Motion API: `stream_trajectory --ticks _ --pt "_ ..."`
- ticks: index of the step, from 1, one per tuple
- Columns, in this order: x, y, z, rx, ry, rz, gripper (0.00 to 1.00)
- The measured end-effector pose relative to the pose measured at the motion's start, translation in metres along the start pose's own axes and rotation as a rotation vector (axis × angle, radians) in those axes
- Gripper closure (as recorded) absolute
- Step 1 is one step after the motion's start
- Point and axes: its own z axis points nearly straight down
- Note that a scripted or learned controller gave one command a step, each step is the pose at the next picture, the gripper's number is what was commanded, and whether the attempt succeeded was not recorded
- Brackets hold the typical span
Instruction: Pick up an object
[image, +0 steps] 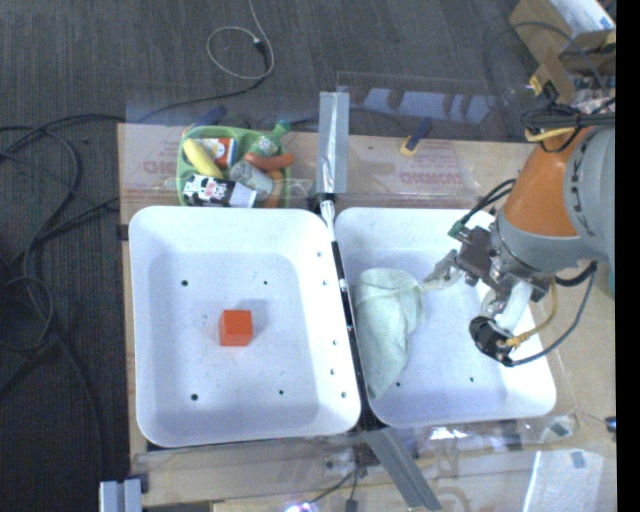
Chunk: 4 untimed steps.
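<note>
An orange-red cube (236, 327) sat alone near the middle of the left bin (160, 400), flat on the white floor and well apart from every wall. In the right bin (520, 400) a pale green cloth (388, 318) lay crumpled against the left wall, just beside the divider between the two bins, with one corner drawn out in a thin point toward the arm. The hand (470, 262) hung over the right bin's upper right part, at the end of that drawn-out corner; whether it gripped the cloth or how it was set could not be told from this view. The grey arm with its orange band (540, 200) reached in from the right. Beyond the bins, on the worktop (140, 160), stood a green basket (190, 150) holding small toys, close to the left bin's far edge.
</note>
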Motion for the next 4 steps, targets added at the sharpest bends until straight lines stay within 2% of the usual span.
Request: stream_trajectory --ticks 1,2,3,4 --pt "0.000 0.000 -0.005 0.007 -0.003 -0.002 1.00" --pt "-0.001 0.042 0.011 0.001 0.000 0.109 1.00" --pt "-0.018 0.024 0.047 0.001 0.001 -0.024 1.00" --pt "-0.010 0.054 0.019 -0.002 0.001 -0.458 1.00"
